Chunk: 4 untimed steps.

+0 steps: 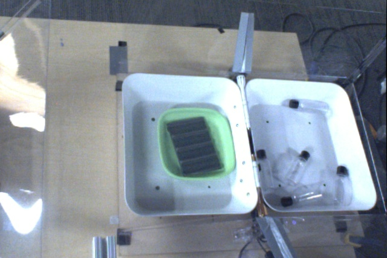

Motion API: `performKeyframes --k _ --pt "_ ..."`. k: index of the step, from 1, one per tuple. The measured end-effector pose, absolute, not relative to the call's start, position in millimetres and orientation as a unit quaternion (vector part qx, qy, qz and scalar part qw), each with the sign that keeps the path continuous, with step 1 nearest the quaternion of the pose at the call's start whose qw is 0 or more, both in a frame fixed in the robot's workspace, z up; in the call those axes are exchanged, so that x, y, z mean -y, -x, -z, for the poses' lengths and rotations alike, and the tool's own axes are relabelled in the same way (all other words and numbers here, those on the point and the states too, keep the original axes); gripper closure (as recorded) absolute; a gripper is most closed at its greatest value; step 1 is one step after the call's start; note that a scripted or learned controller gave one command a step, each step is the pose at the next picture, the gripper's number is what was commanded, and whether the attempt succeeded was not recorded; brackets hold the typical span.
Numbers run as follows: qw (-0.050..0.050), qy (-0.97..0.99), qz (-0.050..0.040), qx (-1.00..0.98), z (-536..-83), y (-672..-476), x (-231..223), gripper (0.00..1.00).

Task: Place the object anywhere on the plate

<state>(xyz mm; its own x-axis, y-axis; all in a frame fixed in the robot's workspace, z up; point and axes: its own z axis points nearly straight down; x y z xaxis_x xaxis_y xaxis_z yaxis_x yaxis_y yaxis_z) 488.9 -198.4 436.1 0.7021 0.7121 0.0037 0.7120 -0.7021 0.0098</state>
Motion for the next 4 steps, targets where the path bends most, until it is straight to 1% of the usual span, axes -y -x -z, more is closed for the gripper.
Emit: performKeyframes --k 1,2,3,4 --pt "0.003 -0.945 -0.0034 -0.327 -435 -500.0 159 0.00" --pt "0.004 -0.961 -0.0042 -0.278 -437 -488.3 202 0.00" --pt "0.003 -0.976 -0.0045 -0.218 -436 -488.7 205 0.00" --pt "0.001 -0.986 -0.0038 -0.168 -436 -508.3 167 0.00"
